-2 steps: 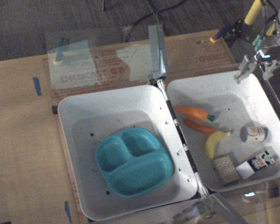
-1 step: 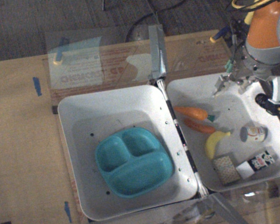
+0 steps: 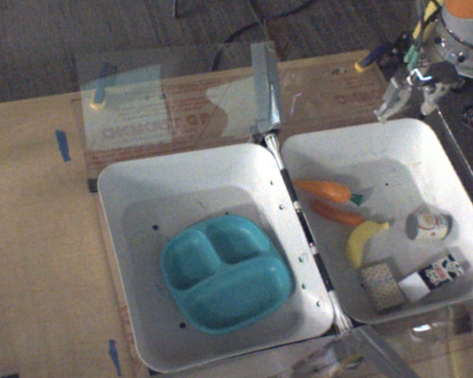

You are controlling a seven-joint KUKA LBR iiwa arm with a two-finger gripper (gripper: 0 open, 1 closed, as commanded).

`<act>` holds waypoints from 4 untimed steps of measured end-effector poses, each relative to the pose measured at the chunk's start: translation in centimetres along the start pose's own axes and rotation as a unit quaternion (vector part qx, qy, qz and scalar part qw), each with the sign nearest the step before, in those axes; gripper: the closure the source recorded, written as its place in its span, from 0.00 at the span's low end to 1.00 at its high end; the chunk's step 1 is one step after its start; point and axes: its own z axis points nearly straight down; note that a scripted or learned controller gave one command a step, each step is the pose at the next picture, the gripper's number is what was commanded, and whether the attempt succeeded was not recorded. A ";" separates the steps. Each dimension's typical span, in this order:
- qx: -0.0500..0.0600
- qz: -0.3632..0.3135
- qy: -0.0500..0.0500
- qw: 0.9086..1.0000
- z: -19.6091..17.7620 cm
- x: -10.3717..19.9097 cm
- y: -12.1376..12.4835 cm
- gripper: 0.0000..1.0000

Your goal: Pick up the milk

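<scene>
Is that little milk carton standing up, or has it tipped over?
Tipped over. The milk carton lies on its side on the floor of the right bin, its long printed face turned up, beside the small speckled block.

Teal plate (image 3: 225, 273) in left bin (image 3: 129, 246); carrots (image 3: 327, 191), banana (image 3: 364, 241) right.

milk (image 3: 432, 277) open above, cracker (image 3: 380, 286) touching, can (image 3: 428, 224) near

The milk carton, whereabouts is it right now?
In the camera view, the milk carton lies on its side near the front edge of the right bin, just right of a speckled sponge and below a small can.
</scene>
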 end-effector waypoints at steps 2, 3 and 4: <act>0.002 -0.006 0.001 1.000 10.2 0.0 0.0 0.00; 0.002 -0.040 0.002 0.999 15.6 -1.7 -0.1 0.00; 0.002 -0.041 0.001 0.999 15.6 -1.7 -0.1 0.00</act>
